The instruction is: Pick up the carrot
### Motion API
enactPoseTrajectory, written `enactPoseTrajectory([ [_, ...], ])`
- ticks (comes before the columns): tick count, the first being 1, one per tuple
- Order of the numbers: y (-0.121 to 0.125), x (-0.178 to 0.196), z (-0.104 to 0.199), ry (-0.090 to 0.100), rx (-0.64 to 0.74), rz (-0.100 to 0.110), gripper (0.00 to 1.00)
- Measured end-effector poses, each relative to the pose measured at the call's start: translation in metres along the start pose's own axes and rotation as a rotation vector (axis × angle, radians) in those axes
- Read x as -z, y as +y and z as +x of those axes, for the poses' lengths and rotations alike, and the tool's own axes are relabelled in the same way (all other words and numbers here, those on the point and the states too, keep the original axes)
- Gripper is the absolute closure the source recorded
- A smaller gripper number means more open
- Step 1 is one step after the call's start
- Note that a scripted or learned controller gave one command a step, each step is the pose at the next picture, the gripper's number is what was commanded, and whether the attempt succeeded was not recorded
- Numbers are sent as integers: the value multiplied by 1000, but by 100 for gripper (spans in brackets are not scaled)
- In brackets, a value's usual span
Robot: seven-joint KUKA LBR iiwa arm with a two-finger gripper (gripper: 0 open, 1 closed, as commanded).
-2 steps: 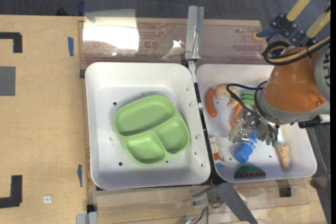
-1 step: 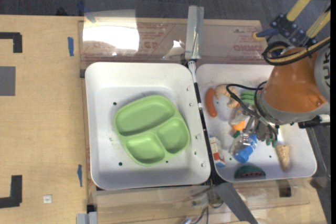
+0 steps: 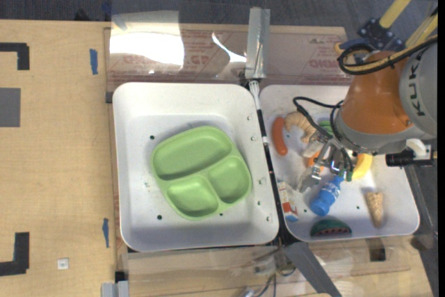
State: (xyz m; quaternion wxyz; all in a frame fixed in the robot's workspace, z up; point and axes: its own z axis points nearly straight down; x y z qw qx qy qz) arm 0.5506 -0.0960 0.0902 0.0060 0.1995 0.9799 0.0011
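Against right bin's left wall: carrot [image 3: 279, 136], orange, lying lengthwise, apart from gripper [image 3: 321, 174].

Gripper low over clutter mid-bin; whether it is released or clenched, cannot tell.

Risks, judged: gripper sits nearer blue bottle [image 3: 325, 197] and yellow piece [image 3: 361, 165] than carrot, wrong grab likely; wall crowds carrot, slip possible.

Right bin [image 3: 400, 219]: carrot, bottle, cone [image 3: 375, 207], dark slice [image 3: 332, 227].

Left bin [image 3: 139, 219]: green divided plate [image 3: 201, 172].

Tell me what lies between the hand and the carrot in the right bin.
In the camera view, a pale, shrimp-like toy lies between the hand and the carrot, with bare white bin floor around it.
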Motion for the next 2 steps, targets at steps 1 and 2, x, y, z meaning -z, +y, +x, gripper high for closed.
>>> enactPoseTrajectory([
  [1,2,13,-4,-15,2,-3,100],
  [2,48,98,67,2,-59,-1,100],
])
